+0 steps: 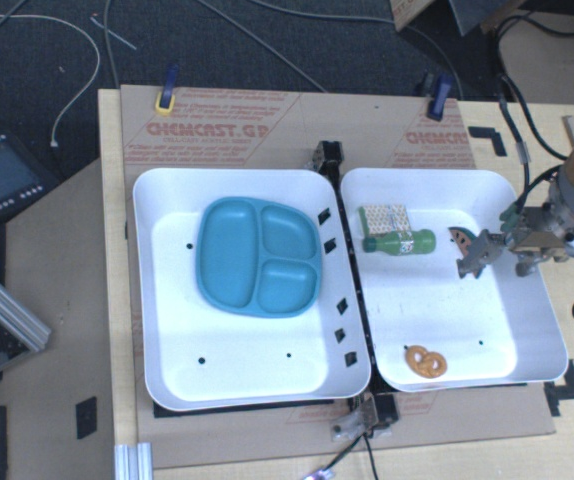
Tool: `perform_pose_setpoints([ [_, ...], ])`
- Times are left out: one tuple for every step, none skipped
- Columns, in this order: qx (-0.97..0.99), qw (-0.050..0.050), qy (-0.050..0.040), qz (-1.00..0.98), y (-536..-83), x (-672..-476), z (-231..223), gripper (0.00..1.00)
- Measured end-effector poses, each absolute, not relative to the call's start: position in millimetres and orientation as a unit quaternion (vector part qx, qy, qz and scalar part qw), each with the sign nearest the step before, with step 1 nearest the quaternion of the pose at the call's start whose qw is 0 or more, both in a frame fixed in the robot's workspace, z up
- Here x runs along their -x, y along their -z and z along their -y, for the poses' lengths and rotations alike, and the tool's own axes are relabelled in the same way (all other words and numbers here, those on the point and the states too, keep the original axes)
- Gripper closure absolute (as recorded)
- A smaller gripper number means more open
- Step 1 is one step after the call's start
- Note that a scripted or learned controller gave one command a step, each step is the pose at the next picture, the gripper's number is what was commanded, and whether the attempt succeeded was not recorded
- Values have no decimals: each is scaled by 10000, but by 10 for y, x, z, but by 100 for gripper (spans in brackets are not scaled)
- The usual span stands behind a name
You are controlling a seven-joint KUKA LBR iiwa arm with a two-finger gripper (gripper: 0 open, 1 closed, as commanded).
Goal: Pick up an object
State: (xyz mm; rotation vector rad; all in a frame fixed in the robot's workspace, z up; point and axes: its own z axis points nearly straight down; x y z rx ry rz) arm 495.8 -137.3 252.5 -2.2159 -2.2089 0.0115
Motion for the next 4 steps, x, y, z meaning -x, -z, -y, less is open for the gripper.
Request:
perform_pose_setpoints([
  [7068,9,0,7074,-2587,-4982,1369,0],
  [7070,37,-13,7072,-2094,-4990,1264,0],
  [7071,39,-16,7071,-1470,-5031,1254,0],
  [7073,31,-11,7069,-1019,-5049,1314,0],
])
